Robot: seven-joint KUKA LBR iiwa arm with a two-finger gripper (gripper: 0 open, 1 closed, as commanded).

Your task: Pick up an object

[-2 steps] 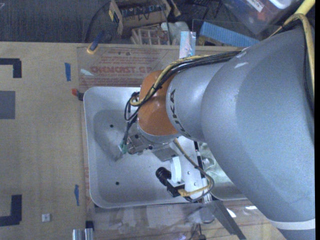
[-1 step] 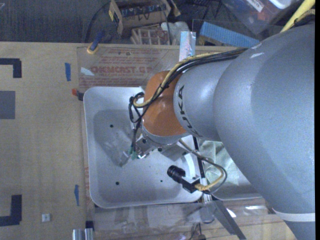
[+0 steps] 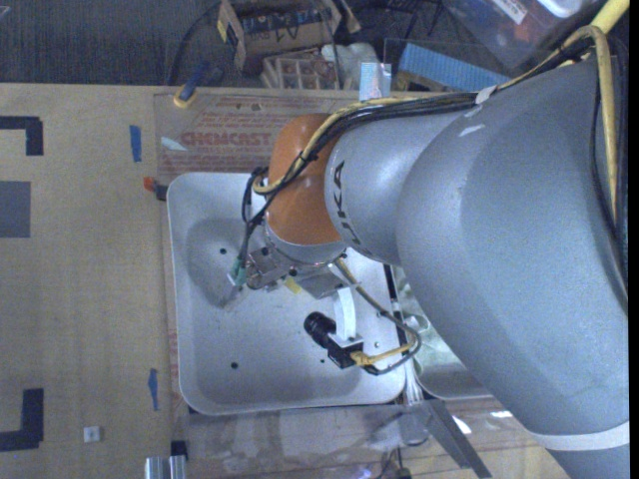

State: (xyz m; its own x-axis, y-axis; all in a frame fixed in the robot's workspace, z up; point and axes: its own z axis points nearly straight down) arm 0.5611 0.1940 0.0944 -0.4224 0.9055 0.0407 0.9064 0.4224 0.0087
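White plastic all around as the gripper (image 3: 238,285) sits low over the floor of the left bin (image 3: 200,367), the grey arm (image 3: 479,228) and its orange band (image 3: 300,193) crowding over it from the right. How the gripper is set I cannot tell; the tip is small and blurred. No object for picking is plainly visible near it, just two dark specks on the bin floor, and anything under the wrist is hidden. Best play here: settle squarely, close gently, then lift straight up, clear of the bin wall.
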